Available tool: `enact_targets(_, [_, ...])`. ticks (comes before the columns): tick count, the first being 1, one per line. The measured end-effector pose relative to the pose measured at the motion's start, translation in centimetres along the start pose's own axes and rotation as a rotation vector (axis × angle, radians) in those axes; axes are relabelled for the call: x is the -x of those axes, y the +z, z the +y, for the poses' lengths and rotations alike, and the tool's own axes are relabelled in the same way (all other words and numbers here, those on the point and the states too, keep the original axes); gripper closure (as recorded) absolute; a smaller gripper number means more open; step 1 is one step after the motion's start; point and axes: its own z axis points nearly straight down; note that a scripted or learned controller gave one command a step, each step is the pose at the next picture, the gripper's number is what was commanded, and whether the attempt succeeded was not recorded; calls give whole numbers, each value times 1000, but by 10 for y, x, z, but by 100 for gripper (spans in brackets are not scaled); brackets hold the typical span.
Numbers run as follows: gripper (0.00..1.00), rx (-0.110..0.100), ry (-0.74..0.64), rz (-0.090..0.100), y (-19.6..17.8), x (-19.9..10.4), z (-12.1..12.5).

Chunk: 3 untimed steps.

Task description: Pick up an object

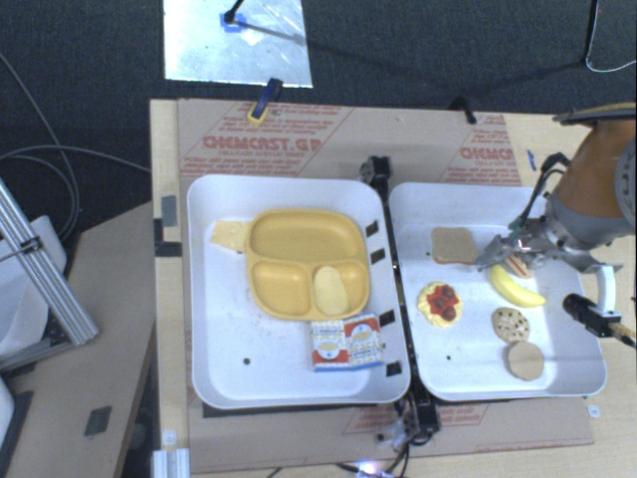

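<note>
The gripper (511, 257) hung low over the right bin (567, 381), near that bin's far right corner, with the grey wrist and orange band of the arm (597, 182) above it at the desk's right edge. Something small with red and white on it sat right at the jaws, perhaps a toy sandwich, but the view was too blurred there to tell whether the jaws were released or clenched on it.

Just beside the gripper, toward the near edge, lay a banana (516, 287). A slice of brown bread (455, 246) lay toward the bin's far left corner. A small yellow tart with red topping (439, 304) sat near the middle, a chocolate-chip cookie (510, 324) near the banana, and a plain tan round biscuit (526, 359) by the near right corner.

In the left bin (214, 366), a yellow divided plate (299, 247) filled the centre, with a pale oval piece (330, 289) in its near right compartment. A pale flat wedge (230, 235) touched the plate's far left side, and a small printed carton (347, 343) lay just beside the plate's near edge.
</note>
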Motion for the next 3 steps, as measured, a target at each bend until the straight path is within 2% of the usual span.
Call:
enact_targets(1, [100, 11, -1, -8, -15, 3, 4])
enact_targets(2, [100, -5, -4, -5, -2, -35, 67])
enact_targets(3, [100, -11, -9, 9, -101, -128, -3])
